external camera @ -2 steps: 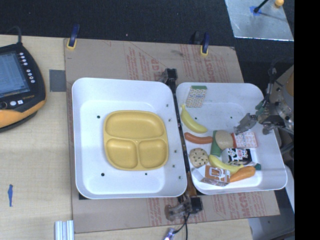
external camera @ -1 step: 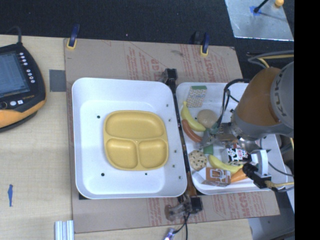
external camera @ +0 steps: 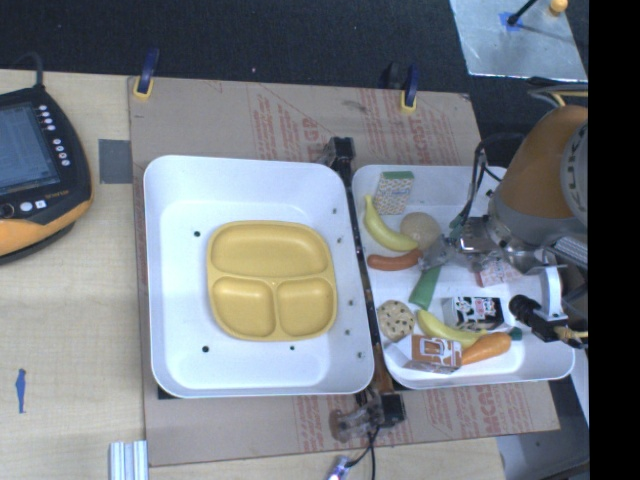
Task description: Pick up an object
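The arm (external camera: 540, 183) reaches in from the right over the right bin (external camera: 560, 373). Its gripper (external camera: 447, 251) sits low among the toy food, and you cannot tell whether it is clenched or released, nor whether it has hold of anything.

No object is lifted yet, to judge from how all the items lie on the bin floor. The nearest candidates are the green stick (external camera: 425, 288) just below the gripper, the sausage (external camera: 394, 261) to its left and the pale round piece (external camera: 420, 228) beside it. For a clean pick, choose one item and straddle its narrow width; the crowding means a neighbour may be nudged or pinched along.

Going down in size, the left bin (external camera: 165, 268) carries a yellow divided tray (external camera: 272, 278). In the right bin lie a banana (external camera: 384, 230), a second banana (external camera: 443, 325), a carrot (external camera: 486, 348), a green-topped carton (external camera: 394, 190), a small milk carton (external camera: 475, 311), an orange packet (external camera: 433, 351) and a cookie (external camera: 396, 319). A teach pendant (external camera: 35, 168) rests on the bench at far left, well apart.
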You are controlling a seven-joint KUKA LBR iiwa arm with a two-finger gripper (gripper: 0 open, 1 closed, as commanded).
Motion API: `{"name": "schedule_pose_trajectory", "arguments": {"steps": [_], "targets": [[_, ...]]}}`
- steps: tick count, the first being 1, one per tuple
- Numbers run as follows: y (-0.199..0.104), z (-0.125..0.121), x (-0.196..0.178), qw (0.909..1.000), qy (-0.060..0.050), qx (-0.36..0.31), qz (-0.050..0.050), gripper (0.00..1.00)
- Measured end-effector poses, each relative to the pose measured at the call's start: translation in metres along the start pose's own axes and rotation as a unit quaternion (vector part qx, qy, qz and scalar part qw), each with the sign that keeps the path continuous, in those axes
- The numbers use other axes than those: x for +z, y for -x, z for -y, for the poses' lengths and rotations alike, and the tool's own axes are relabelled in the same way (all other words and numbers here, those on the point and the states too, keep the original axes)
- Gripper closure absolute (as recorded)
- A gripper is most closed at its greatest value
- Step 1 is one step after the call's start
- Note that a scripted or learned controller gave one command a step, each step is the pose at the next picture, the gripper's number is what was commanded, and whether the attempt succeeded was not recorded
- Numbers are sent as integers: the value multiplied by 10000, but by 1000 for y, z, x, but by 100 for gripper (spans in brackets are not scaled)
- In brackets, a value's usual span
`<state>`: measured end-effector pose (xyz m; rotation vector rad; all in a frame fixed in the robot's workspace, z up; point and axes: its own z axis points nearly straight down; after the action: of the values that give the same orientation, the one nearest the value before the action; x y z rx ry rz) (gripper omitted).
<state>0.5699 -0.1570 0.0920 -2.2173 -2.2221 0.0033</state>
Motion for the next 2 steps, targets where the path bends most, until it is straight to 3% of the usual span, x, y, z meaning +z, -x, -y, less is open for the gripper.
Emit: {"name": "schedule_pose_trajectory", "arguments": {"steps": [1,2], "targets": [[-61,-27,0,10000,-1,-22,5,0],[-24,9,0,10000,-8,-13,6,0]]}}
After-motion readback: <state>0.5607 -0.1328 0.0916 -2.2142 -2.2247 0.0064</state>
